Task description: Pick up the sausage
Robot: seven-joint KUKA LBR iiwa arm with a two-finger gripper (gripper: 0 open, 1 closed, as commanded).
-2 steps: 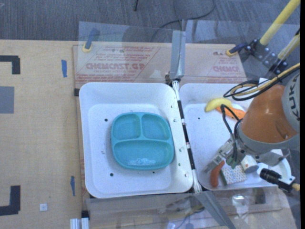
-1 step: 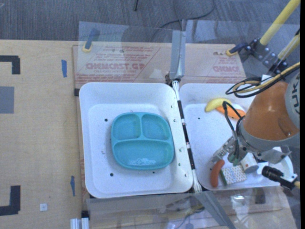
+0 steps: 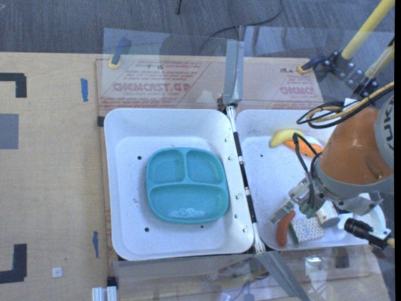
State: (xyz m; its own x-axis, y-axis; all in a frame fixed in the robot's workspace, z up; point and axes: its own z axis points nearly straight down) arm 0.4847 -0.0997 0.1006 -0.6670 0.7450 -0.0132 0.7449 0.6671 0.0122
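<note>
Gripper (image 3: 299, 207) over rt bin (image 3: 260, 168), carpet (image 3: 62, 11).

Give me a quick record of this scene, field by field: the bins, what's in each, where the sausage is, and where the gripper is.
left bin: holds a teal divided plate
right bin: holds the sausage, a banana, an orange item, a patterned white block
sausage position: near the front edge of the right bin, lying flat, beside the block
gripper: low over the right bin, just above and right of the sausage
sausage held: no
</note>
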